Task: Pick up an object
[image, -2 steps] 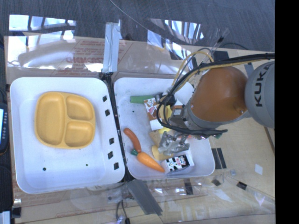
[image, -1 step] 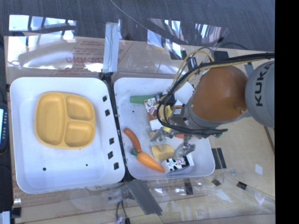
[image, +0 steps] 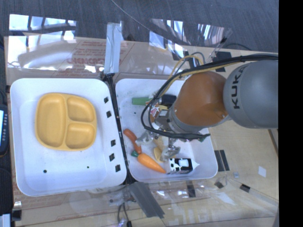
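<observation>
Arm: the grey arm (image: 253, 93) with its orange band (image: 199, 100) reaches in from the right and hangs low over the middle of the right bin (image: 124, 91), covering much of that bin's far right part.
Gripper: the gripper (image: 163, 143) points down into the right bin, just beside a pale yellow piece (image: 157, 152) toward the near edge; its metal parts are tangled with cables in the view, so whether the claw is open, closed or gripping anything cannot be told.
Large carrot: the large carrot (image: 150, 162) lies along the near edge of the right bin, tip pointing to the near right, just beside the gripper.
Small carrot: the small carrot (image: 132, 140) lies near the left wall of the right bin, just up from the large carrot.
Black-and-white object: a cow-patterned object (image: 180, 165) sits at the near edge of the right bin, right of the large carrot.
Green piece: a green piece (image: 140, 100) lies toward the far side of the right bin, partly beside the arm.
Left bin: the left bin (image: 28, 174) carries a yellow divided plate (image: 66, 121) in its far half.
</observation>
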Tool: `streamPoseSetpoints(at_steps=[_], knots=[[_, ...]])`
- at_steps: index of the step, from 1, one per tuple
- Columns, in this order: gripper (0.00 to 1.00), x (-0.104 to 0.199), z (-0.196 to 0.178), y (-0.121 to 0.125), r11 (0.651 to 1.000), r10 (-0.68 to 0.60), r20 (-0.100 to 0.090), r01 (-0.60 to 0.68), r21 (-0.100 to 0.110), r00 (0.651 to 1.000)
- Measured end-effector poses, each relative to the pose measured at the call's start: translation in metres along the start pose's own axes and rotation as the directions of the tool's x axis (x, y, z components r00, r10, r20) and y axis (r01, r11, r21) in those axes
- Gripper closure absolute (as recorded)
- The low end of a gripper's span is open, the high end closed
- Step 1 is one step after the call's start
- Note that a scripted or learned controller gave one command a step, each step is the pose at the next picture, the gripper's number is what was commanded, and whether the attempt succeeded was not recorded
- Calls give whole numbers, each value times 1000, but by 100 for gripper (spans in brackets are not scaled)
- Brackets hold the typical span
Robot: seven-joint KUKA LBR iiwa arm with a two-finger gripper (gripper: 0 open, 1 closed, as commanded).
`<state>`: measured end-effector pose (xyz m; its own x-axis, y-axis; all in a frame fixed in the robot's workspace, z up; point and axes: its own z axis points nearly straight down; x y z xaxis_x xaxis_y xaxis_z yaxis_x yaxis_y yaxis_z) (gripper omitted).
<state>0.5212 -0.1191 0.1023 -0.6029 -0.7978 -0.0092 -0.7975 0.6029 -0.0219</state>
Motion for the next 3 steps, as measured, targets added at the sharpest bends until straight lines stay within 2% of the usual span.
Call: streamPoseSetpoints(at_steps=[1,2,3], knots=[[0,4,4,36,999,51,-1,-51,-5,999],[0,-15,10,-4,968,250,-13,-250,-18,968],[100,-18,0,-4,970,242,-10,-242,-17,970]])
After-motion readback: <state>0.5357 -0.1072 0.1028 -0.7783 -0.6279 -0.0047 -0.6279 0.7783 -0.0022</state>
